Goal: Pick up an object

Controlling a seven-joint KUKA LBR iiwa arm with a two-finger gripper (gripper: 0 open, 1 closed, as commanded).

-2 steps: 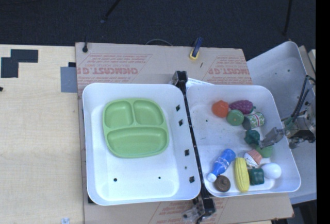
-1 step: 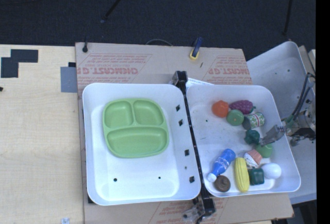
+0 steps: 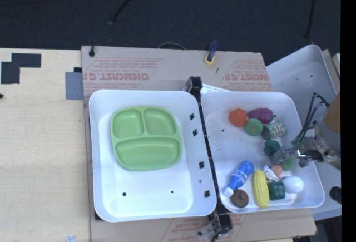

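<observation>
The right bin (image 3: 222,104) holds several toy foods. An orange ball (image 3: 237,117), purple grapes (image 3: 260,114), a green ball (image 3: 254,127) and a small can (image 3: 276,128) lie toward its back. A blue bottle (image 3: 239,175), yellow corn (image 3: 260,188), a brown donut (image 3: 240,198), a green block (image 3: 276,190) and a white egg (image 3: 292,184) lie along the front. My gripper (image 3: 290,156) reaches in over the bin's right side, low beside a dark teal piece (image 3: 272,148) and a small green piece (image 3: 287,164). I see nothing clearly held.
The left bin (image 3: 100,179) carries a green divided plate (image 3: 146,138). A black divider (image 3: 201,141) runs between the bins. Cardboard (image 3: 144,71) lies under both, with a blue-yellow clamp (image 3: 211,53) at its back edge. A white panel (image 3: 300,68) stands at the right.
</observation>
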